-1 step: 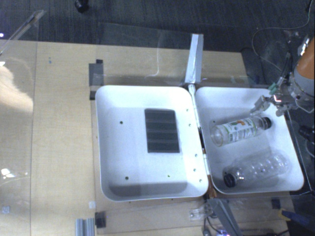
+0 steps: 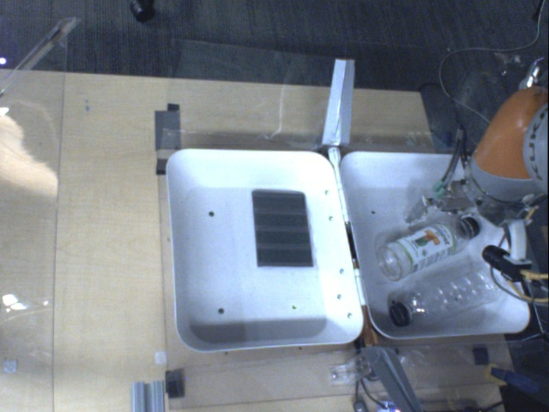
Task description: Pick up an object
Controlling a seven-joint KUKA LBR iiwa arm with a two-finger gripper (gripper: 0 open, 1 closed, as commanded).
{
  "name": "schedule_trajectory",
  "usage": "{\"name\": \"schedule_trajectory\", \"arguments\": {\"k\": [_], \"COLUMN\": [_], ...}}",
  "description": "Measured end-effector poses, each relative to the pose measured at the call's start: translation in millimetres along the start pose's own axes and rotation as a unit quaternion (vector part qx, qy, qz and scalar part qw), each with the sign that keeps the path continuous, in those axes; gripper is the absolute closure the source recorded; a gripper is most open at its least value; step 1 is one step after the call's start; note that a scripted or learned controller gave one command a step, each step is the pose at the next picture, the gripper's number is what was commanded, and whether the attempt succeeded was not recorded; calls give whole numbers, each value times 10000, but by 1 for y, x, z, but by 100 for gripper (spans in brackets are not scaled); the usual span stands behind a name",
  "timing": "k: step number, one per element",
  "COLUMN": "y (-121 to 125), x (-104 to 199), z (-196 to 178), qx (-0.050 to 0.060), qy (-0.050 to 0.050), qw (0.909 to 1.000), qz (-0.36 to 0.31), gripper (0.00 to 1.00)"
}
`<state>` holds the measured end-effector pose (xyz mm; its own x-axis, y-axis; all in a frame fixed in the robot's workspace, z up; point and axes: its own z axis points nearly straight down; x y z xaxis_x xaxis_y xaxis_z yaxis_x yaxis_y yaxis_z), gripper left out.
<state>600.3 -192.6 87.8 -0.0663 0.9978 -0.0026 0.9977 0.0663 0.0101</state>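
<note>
Grey and orange, the arm [image 2: 515, 144] is reaching in from the right and hanging over the far right part of the right-hand bin [image 2: 377, 187]. Its gripper [image 2: 442, 197] is sitting low over that bin, with thin metal parts and thin wires showing at its tip, but whether it is spread or closed cannot be told from this angle, and nothing is visibly sitting between its tips.

Just below and to the left of the gripper, a clear bottle with a green and white label [image 2: 416, 249] is lying on its side, slanting from lower left to upper right, its dark cap end near the arm's wrist. It is lying very near the gripper tip; whether the two are touching is not clear. Beside it, nearer the front edge of the same bin, a second clear plastic bottle with a black cap [image 2: 442, 299] is also lying on its side, the cap pointing toward the bin's front left corner.

Across the divide, the left-hand bin [image 2: 197, 230] is holding a dark ribbed rectangular block [image 2: 281, 227], lying flat near its middle, well apart from the bottles. Both bins are resting side by side on a pale wooden bench [image 2: 94, 230], with a metal strip [image 2: 339, 101] running back from the seam between them.
</note>
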Motion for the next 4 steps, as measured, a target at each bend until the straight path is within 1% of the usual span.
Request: {"name": "schedule_trajectory", "arguments": {"k": [1,2,3,4], "y": [-48,-83,-49,-36], "x": [-10,-8,-9,-10], "z": [-2,-3,-2,-1], "qx": [-6,-43,-11,-2], "qy": [0,-24,-5,1], "qw": [9943,9849,9902,9911], "qz": [-1066,-1729,-1396,-1332], "gripper": [0,0,0,0]}}
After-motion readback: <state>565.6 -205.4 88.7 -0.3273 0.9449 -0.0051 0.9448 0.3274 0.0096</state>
